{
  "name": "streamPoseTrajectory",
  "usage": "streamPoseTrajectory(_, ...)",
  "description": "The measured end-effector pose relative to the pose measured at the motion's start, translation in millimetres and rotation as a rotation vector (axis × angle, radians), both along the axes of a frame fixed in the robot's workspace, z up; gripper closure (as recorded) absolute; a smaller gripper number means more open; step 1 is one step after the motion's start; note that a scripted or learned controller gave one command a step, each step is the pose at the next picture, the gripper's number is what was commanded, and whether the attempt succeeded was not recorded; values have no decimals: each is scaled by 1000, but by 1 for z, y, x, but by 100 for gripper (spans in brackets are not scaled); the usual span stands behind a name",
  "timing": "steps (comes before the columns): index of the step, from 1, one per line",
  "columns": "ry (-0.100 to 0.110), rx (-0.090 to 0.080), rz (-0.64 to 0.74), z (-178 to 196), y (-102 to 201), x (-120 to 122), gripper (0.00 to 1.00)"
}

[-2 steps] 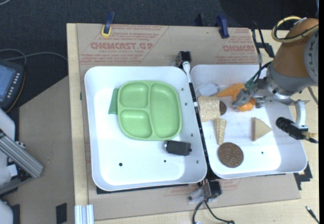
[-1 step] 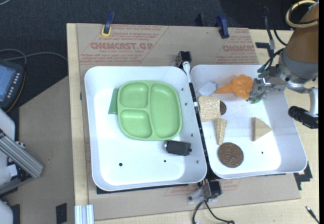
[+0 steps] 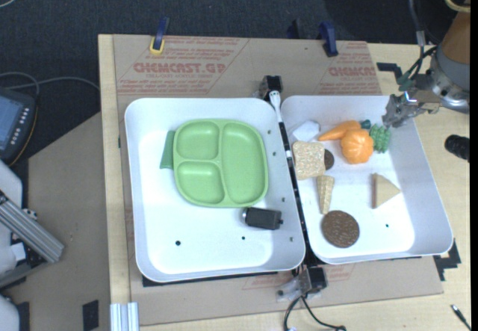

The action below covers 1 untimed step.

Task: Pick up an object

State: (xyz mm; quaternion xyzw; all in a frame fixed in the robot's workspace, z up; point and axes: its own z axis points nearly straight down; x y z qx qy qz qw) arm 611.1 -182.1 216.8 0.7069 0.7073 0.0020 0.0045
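We see gripper [image 3: 397,111] over right bin [image 3: 429,172] far-right corner; finger spread we cannot tell. Nearest object, carrot [image 3: 342,130], lies just left of it, long axis left-right, orange [image 3: 357,147] touching its near side.

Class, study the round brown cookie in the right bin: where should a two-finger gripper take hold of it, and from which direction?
Probably from straight above, fingers closing across the rim of the round brown cookie. It lies flat on the right white bin, with bare floor all round it. The tan wedge just above is its closest neighbour.
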Motion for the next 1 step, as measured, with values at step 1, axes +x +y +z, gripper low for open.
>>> streamPoseTrajectory(1,5,2,0,9,0,1,100)
